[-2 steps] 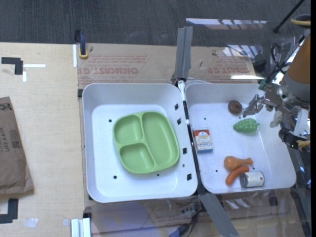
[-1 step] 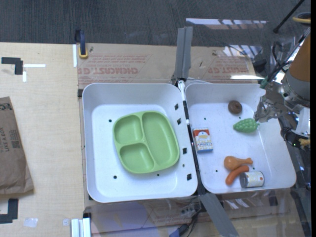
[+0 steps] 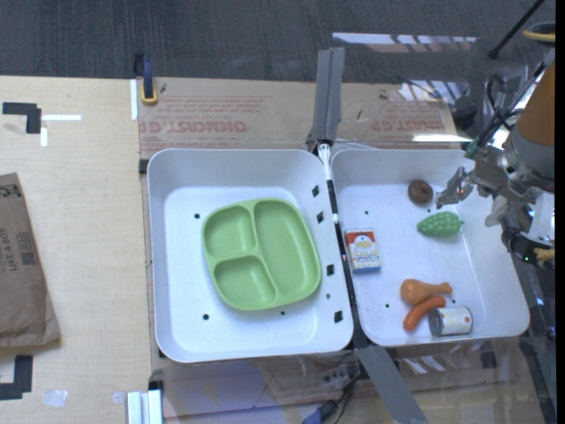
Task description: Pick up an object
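**Bin Layout and Claw Position**

Nearest the camera, along the lower edge of the view, the front rims of two shallow white bins meet the tabletop (image 3: 79, 122).

Left to right:

1. A brown paper bag (image 3: 22, 263) lies flat on the tabletop at the far left, well apart from the bins.
2. The left bin (image 3: 168, 237) holds one green divided plate (image 3: 260, 254). The plate has three compartments and sits near the bin centre, turned slightly off square.
3. A grey divider bar (image 3: 328, 95) stands behind the seam where the two bins touch.
4. The right bin (image 3: 388, 175) holds five objects:
   - A small red-and-white box (image 3: 363, 250) lies near the left wall.
   - A brown round object (image 3: 420, 191) rests toward the back of the bin.
   - A green textured object (image 3: 440, 225) lies just in front of the brown one and to its right.
   - Two orange pieces (image 3: 424, 300), possibly a carrot and a drumstick, lie near the front, touching each other.
   - A small can (image 3: 451, 321) lies on its side, touching the lower orange piece.
5. The claw (image 3: 461, 188) hangs over the back right part of the right bin, between the brown round object and the bin's right wall, just above the green textured object. Its fingers appear spread, with nothing between them.
6. The arm (image 3: 534, 131) enters from the right edge.
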`<state>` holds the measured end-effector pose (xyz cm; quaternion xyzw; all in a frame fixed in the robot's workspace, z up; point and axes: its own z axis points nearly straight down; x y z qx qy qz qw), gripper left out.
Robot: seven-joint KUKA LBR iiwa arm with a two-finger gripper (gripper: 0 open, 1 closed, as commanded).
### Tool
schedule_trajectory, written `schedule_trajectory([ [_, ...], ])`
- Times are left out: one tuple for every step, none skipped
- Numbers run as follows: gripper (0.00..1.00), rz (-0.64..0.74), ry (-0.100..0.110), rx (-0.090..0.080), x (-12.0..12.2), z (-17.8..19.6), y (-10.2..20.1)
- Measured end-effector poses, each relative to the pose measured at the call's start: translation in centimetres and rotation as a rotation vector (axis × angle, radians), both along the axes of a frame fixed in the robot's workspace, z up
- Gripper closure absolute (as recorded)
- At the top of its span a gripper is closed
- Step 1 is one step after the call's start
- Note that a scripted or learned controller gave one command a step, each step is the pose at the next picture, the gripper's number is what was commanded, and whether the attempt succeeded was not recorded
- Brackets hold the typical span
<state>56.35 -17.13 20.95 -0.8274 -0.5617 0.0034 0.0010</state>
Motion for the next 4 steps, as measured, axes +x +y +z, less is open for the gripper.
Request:
schedule_trajectory([
  [0.0, -0.032, -0.002, 0.001, 1.7, -1.5, 1.4],
  [0.0, 0.053, -0.005, 0.002, 2.4, -11.8, -2.1],
  [1.0, 0.054, -0.003, 0.002, 2.3, -11.0, -2.2],
  [1.0, 0.071, -0.003, 0.002, 2.3, 0.7, 2.9],
])
